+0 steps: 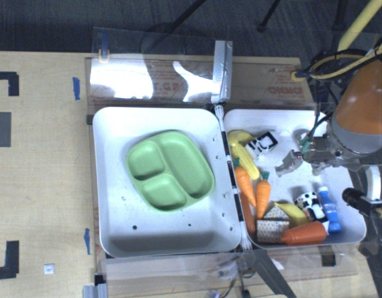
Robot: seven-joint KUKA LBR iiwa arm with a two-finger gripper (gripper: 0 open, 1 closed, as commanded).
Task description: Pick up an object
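A: We log the gripper point(292, 161) first. It hangs over the right bin point(284, 118), in the bare upper-middle part, the arm point(363, 107) coming in from the right w/ its orange band above the wrist. Finger state: we cannot tell, too small and blurred. We see nothing between the tips.

B: Agreed. Nearest objs?

A: The black-and-white tag point(262, 143) lies just left of the gripper, apart from it. Below and right we note the cow toy point(309, 205) touching the blue bottle point(327, 212), both near the bin's right side.

B: And the left edge of that bin?

A: A banana point(237, 136) at top, the corn point(245, 158) just under it, tilted. Then two carrots: carrot 1 point(244, 188) along the divider, carrot 2 point(263, 197) just beside it, tip down. At the bottom, a third, fatter carrot point(304, 233) lies flat along the front wall, next to a patterned block point(271, 228). A yellow piece point(291, 211) sits between the block and the cow; we can't tell what it is.

B: Left bin?

A: The left bin point(110, 166) holds a green tray point(170, 169), three compartments, roughly centred, well apart from the gripper. Both bins sit on the wooden bench point(36, 166).
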